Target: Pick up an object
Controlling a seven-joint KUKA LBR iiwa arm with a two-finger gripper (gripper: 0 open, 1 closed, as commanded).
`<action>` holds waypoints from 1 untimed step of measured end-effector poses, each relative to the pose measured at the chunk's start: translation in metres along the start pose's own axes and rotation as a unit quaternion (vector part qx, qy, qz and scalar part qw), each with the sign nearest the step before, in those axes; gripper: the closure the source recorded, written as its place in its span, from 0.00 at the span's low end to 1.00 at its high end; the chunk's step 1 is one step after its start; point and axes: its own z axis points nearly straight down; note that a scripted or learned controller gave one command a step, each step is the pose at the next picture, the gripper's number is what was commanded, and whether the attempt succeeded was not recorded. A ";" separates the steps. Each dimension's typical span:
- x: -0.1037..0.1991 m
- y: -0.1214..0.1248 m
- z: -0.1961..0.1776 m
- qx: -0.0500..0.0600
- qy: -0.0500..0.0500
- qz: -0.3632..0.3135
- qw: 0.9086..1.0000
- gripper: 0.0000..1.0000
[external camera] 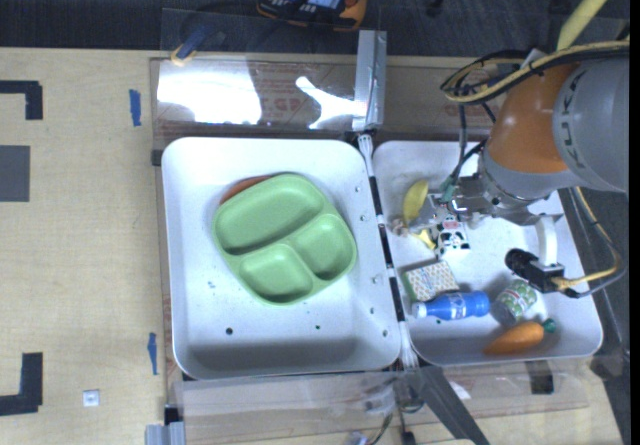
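Camera view: nearest you, an orange plastic carrot [516,336] lies at the front edge of the right white bin [578,243]. Just behind it lie a blue plastic bottle with a white label [455,307], a round green-and-white can [519,299] and a small speckled square packet [431,281]. A yellow banana-shaped toy [415,200] rests near the bin's back left. The tool [453,216] hangs over small mixed items beside the banana; you cannot tell its state. The left white bin [190,263] holds a green divided plastic tray [285,236].

Yellow banana [415,199], patterned packet [431,280], blue bottle [455,307] and orange carrot [516,337] lie in the right bin [590,325].
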 end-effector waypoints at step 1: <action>0.000 0.001 -0.010 -0.002 0.000 0.001 1.000 1.00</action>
